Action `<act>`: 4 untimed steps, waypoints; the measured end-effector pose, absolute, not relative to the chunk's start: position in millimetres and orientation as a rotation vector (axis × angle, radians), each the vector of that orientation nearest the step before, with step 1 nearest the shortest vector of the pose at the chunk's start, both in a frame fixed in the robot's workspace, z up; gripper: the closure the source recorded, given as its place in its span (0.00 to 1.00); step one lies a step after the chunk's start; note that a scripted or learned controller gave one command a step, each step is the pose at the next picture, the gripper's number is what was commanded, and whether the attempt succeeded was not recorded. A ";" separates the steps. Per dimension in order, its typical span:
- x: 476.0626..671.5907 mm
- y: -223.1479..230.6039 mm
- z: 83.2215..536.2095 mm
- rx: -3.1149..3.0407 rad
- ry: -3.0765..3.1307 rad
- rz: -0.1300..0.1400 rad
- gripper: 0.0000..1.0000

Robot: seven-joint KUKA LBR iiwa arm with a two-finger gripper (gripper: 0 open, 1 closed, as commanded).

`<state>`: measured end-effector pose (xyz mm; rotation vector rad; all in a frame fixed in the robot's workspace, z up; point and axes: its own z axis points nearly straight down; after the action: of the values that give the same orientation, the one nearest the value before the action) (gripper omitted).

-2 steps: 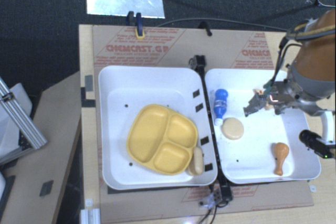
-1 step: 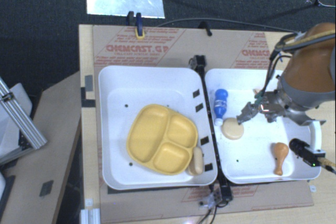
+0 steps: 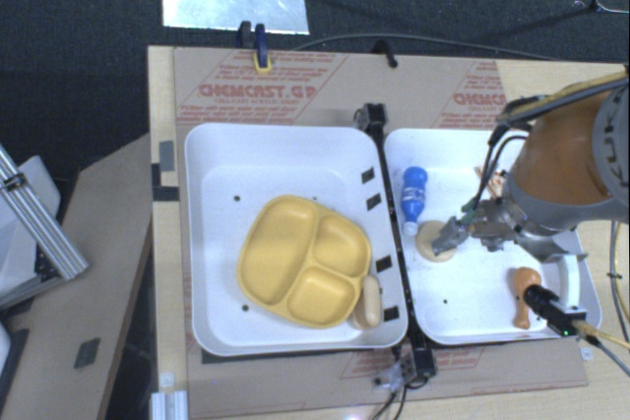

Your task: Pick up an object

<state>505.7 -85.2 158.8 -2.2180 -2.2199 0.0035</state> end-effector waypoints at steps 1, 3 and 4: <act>503.4 -88.9 115.8 -2.218 -2.220 0.003 0.00; 504.2 -82.9 184.2 -2.220 -2.230 -0.007 1.00; 498.9 -76.0 239.6 -2.220 -2.231 -0.008 1.00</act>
<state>498.9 -76.0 239.6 -2.2203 -2.2313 -0.0081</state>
